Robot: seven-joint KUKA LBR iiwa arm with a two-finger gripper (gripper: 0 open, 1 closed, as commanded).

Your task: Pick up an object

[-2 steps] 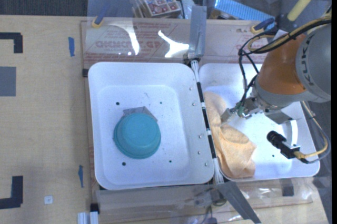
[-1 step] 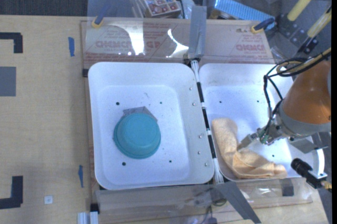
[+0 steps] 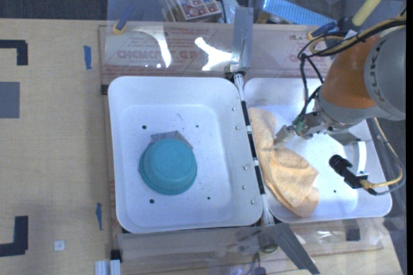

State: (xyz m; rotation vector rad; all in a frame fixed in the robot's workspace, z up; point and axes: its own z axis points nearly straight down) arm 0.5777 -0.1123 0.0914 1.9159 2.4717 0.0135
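Now the grey arm with its orange band (image 3: 345, 77) reaches into the right bin (image 3: 377, 203) from about 2 o'clock. Its gripper (image 3: 287, 132) is low over the bin floor, at the upper edge of a crumpled yellow cloth (image 3: 284, 170). The tip seems to touch the cloth, or is just beside it, but I cannot tell how the jaws stand, because they are small and partly hidden by the wrist. The cloth lies along the left wall of this bin, from about 10 o'clock down to about 7 o'clock of the bin. A black cable connector (image 3: 342, 167) hangs from the arm, at 4 o'clock from the gripper. In the left bin (image 3: 129, 99), a teal bowl (image 3: 168, 166) stands upside down, at about 7 o'clock from the bin's middle, and it partly covers a small grey piece (image 3: 168, 137).
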